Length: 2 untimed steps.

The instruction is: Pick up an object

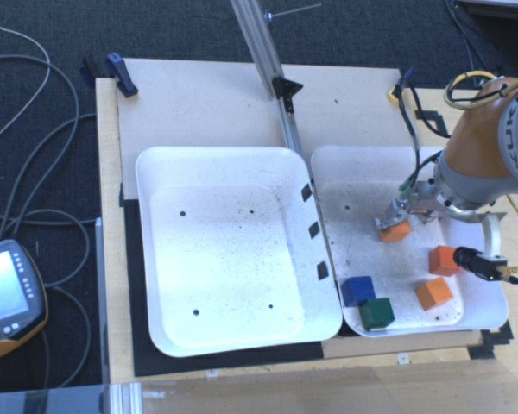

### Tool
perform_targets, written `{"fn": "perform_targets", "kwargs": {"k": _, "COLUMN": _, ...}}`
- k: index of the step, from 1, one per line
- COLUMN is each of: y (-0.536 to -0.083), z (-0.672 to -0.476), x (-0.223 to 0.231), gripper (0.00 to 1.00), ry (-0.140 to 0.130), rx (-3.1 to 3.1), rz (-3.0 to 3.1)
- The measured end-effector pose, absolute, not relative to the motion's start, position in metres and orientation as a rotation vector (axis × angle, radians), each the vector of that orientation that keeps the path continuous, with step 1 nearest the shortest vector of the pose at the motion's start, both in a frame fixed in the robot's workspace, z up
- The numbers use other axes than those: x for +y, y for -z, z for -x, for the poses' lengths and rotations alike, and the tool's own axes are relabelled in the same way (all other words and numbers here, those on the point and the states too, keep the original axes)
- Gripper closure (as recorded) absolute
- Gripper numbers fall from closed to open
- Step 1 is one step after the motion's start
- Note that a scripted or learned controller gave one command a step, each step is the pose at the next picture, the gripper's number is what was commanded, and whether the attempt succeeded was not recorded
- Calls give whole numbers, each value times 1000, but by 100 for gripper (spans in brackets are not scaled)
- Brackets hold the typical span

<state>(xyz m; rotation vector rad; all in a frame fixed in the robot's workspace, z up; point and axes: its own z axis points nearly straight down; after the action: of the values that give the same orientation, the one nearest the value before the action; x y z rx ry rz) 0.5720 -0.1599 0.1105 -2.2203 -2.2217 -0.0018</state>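
I observe the two-finger gripper (pixel 395 221) low in the right-hand shallow white bin (pixel 345 179), its tips at a small orange block (pixel 395 230) lying near the bin's middle. The block sits at the fingertips, but I cannot tell whether they are apart or clamped; I record no confirmed hold. Four other pieces lie along the near edge: a blue cube (pixel 357 290) touching a green cube (pixel 377 313), a second orange cube (pixel 433 293), and a red-orange block (pixel 444 260). I judge the central block chosen because it stands clear of its neighbours and the walls. The left-hand white bin (pixel 155 179) presumably serves for deposit.
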Motion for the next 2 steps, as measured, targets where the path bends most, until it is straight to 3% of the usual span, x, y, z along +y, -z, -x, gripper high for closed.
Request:
{"fn": "perform_targets", "kwargs": {"k": 1, "y": -136, "z": -578, "x": -90, "gripper": 100, "ry": 6, "rx": -2231, "rz": 2212}}
{"fn": "perform_targets", "kwargs": {"k": 2, "y": -203, "z": -545, "x": -12, "gripper": 100, "ry": 11, "rx": -2232, "rz": 2211}}
